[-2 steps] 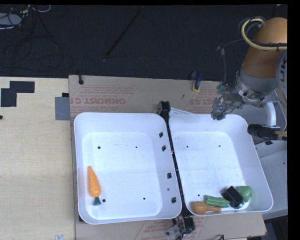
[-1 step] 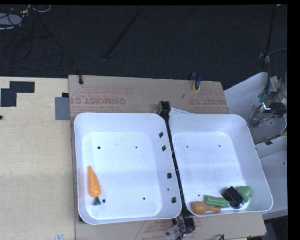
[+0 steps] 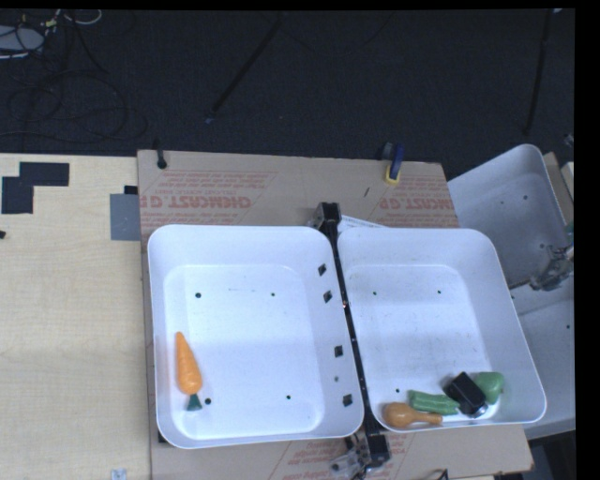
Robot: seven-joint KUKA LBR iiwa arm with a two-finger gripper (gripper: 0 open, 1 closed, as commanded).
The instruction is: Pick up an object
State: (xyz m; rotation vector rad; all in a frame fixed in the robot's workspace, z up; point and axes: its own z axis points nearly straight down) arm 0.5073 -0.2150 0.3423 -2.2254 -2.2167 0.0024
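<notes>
While a toy carrot [image 3: 187, 366] lies at 8 o'clock in the left bin [image 3: 239, 242], the right bin [image 3: 422, 244] holds a green veg [image 3: 433, 403], black block [image 3: 466, 393] & orange gourd [image 3: 409, 415] at 5 o'clock; pincer state: can't tell.

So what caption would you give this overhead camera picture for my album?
Two white bins side by side: a carrot in the left bin, a green, black and orange cluster in the right bin's near corner.

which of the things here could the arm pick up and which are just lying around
Job:
carrot
green pod
black block
green piece
orange gourd

Lying about:
blue clamp
cables
cardboard
</notes>
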